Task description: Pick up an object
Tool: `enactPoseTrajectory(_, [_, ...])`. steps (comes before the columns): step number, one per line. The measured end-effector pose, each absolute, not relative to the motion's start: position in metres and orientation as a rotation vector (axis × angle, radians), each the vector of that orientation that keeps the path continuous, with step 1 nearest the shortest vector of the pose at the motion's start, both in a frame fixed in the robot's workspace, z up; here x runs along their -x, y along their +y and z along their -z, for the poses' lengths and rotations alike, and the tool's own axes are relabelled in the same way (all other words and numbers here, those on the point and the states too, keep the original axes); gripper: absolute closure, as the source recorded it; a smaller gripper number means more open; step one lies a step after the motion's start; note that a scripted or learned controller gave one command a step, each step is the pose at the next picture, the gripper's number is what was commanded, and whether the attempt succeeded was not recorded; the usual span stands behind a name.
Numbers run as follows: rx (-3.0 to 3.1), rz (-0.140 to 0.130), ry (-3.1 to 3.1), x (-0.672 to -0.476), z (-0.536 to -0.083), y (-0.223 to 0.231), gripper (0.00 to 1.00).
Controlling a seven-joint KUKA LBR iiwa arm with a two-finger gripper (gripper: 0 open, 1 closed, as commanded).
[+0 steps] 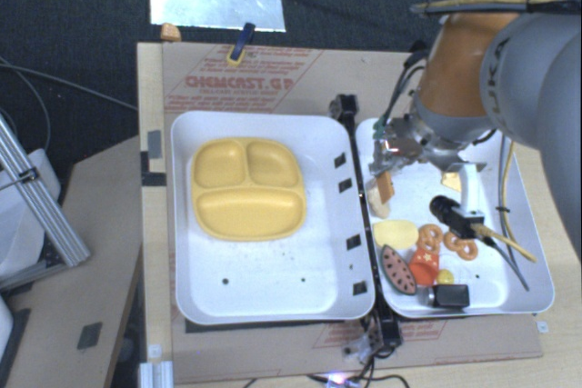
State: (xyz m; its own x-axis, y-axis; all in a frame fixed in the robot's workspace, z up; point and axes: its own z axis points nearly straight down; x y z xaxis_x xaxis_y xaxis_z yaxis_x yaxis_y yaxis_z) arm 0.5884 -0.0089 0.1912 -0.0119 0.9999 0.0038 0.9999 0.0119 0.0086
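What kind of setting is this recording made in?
Most likely a robotics lab bench for pick-and-place trials: two white bins on cardboard, toy food like a pretzel beside a yellow divided tray, and loose cables over dark carpet.

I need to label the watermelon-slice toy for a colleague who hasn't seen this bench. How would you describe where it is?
Look in the right bin, along its near edge by the central divider. The watermelon slice lies below the pale yellow piece, left of the red toy. It alone is dark red with seed spots.
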Motion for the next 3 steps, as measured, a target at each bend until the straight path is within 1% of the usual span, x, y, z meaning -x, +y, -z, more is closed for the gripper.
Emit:
enactPoseTrajectory(1, [-2.209,-0.018,2.217,-0.551,-0.330,-0.027,1.00])
enactPoseTrajectory(2, [-2.213,0.000,2.234,-0.509,-0.297,0.038,1.00])
enactPoseTrajectory(3, [-2.210,-0.013,2.225,-0.487,-0.374,0.050,1.00])
